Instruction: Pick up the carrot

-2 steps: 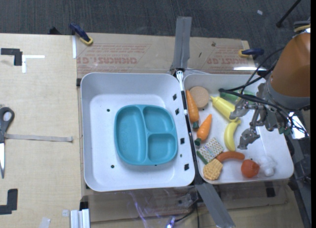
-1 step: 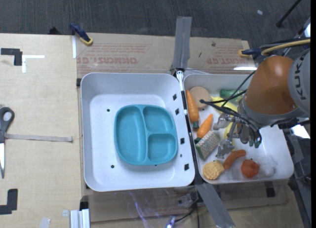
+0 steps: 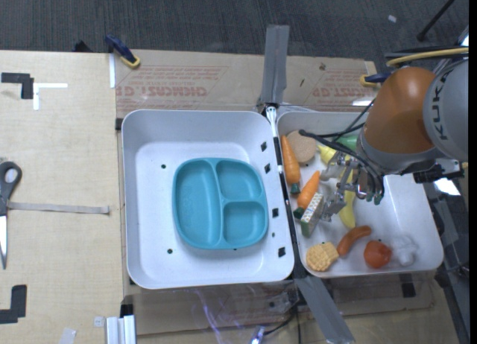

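In the right bin (image 3: 417, 208), an orange carrot (image 3: 308, 188) with a green end lies tilted near the left wall. A longer orange piece (image 3: 289, 159) lies along that wall just behind it. My gripper (image 3: 324, 205) hangs low over the bin, directly right of the carrot. Its fingers are open, and the ribbed left finger pad (image 3: 313, 208) sits just below and beside the carrot's lower end. Nothing shows between the fingers.
A teal divided plate (image 3: 220, 203) sits in the left bin (image 3: 141, 208). Around the gripper lie a beige round (image 3: 302, 146), a yellow piece (image 3: 348, 214), a sausage (image 3: 352, 240), a tomato (image 3: 377, 254) and a waffle disc (image 3: 320, 257). The arm's orange band (image 3: 399, 112) overhangs the bin's back right.
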Available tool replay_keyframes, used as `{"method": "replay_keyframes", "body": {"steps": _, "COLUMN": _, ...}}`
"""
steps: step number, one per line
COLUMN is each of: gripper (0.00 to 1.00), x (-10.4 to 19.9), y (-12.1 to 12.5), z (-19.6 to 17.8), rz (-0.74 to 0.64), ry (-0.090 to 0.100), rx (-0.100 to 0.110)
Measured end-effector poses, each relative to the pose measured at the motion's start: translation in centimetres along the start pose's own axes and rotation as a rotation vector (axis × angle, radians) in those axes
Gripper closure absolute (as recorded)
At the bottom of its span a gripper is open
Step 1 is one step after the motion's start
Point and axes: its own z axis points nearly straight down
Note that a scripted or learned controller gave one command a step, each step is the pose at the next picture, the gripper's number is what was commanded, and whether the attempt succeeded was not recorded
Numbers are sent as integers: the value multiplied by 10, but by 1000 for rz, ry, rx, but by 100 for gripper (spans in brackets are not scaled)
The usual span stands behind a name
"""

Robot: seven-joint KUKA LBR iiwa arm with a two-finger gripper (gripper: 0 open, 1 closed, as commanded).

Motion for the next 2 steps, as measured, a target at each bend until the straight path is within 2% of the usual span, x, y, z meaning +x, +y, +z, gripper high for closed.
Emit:
{"method": "replay_keyframes", "body": {"steps": 1, "gripper": 0, "x": -21, "y": 12, "z": -1, "rz": 18, "ry": 0, "rx": 1}}
{"method": "replay_keyframes", "body": {"steps": 2, "gripper": 0, "x": -58, "y": 24, "z": 0, "rz": 158, "ry": -1, "rx": 1}}
